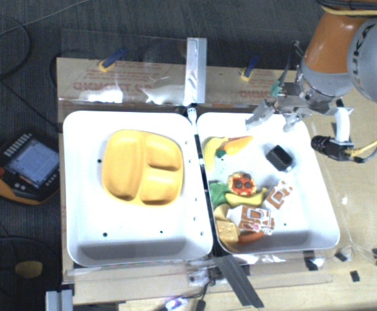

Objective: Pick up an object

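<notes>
Left shallow white bin (85, 232): yellow moulded plastic tray (142, 166). Right white bin (318, 212): small black block (280, 157), heaped toy food (240, 199). Above its far rim, two-finger gripper (274, 116), fingers spread, pinching nothing.

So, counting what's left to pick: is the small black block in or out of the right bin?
In: the black block lies on the right bin floor, apart from the toy pile.

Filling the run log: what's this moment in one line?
tool: open, over right bin's far edge | held: nothing | black block: in bin | yellow tray: left bin
</notes>
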You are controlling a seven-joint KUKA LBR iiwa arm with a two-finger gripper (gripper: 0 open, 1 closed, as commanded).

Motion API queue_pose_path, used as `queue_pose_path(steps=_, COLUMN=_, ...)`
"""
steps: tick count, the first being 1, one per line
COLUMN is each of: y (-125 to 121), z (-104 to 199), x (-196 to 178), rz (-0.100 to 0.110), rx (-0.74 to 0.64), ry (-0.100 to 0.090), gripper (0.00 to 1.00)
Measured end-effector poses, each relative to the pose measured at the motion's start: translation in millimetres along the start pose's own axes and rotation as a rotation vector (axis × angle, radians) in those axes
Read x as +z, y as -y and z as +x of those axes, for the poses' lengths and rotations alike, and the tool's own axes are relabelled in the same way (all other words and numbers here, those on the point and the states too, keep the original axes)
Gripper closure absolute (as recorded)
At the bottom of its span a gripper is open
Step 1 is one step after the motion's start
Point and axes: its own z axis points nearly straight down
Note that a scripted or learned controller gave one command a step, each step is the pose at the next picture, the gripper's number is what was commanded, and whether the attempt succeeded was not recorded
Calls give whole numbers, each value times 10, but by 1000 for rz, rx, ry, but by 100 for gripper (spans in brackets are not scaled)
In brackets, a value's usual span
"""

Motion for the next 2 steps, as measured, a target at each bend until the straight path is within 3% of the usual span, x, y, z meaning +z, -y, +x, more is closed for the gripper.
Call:
queue_pose_path(steps=1, y=-358, z=131, x=1476, rz=0, rx=48, ry=4, gripper=0)
queue_pose_path(steps=2, y=-332, z=123, x=1440, rz=14, rx=50, ry=4, gripper=100)
